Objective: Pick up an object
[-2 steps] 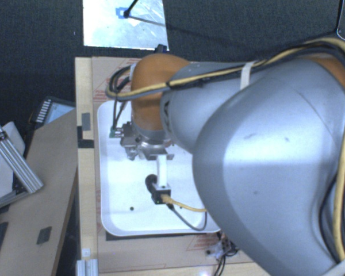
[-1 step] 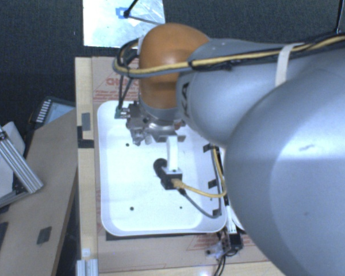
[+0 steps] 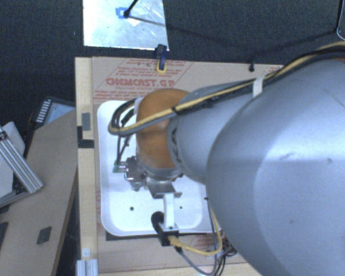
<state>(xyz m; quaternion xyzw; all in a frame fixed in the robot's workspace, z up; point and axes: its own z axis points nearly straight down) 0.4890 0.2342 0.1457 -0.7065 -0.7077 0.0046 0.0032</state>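
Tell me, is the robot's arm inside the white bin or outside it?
Inside, or at least over it. The arm reaches across the white bin, and its wrist end hangs low above the bin floor.

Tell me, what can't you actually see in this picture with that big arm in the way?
- The gripper's fingers: hidden in the camera view beneath the arm's wrist.
- Whatever may lie in the white bin: the arm covers most of the floor; two dark specks are too small to identify.
- The second bin: covered by the arm on the right.
- The board's red lettering: partly cut off by the orange band.
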